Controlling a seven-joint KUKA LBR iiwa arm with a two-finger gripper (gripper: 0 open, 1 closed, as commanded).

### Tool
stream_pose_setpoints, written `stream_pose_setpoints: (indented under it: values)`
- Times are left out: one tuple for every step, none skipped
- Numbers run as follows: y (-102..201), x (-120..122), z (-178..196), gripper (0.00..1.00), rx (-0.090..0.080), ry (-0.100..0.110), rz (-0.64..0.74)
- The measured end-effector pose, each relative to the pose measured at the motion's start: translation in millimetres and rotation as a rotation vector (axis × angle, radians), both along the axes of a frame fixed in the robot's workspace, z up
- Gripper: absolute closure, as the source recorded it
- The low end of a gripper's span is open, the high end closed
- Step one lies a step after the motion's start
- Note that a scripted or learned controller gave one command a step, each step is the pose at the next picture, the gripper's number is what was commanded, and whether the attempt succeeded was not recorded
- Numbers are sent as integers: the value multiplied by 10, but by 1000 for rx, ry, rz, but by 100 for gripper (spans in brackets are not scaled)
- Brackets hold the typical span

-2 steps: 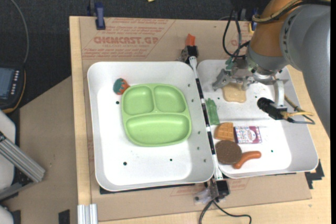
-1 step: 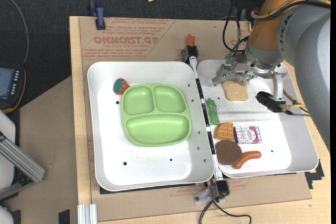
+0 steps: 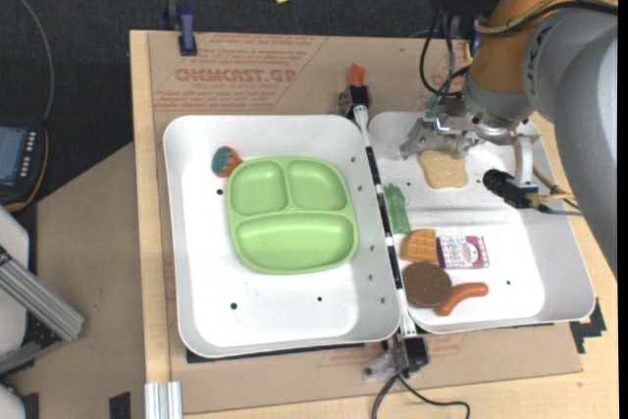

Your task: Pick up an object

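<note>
Two shallow white bins are sitting side by side on the brown surface [image 3: 245,74]. The tool [image 3: 439,137] is hanging over the far part of the right bin [image 3: 549,270], at the far edge of a flat beige bread-shaped piece [image 3: 444,172] that is lying on the bin floor. Whether the tool is open or closed cannot be determined.

Nearer the camera, a green strip [image 3: 396,208], an orange waffle square [image 3: 420,245], a pink-and-white packet [image 3: 462,252], a brown round disc [image 3: 428,284] and an orange sausage-shaped piece [image 3: 463,296] are lying clustered.

A green three-compartment plate [image 3: 290,213] is occupying the left bin [image 3: 186,211], with a small orange-and-teal round item [image 3: 227,161] just beside it.
</note>
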State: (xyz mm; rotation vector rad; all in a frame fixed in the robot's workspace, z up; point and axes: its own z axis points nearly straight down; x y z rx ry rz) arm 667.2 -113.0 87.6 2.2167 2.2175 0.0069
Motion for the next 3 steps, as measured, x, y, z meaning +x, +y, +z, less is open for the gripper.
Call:
stream_pose_setpoints:
  values:
    - [21,-196,5,0,-1,1,-1]
    - [-46,-214,5,0,1,1,0]
    - [51,-258,5,0,-2,0,1]
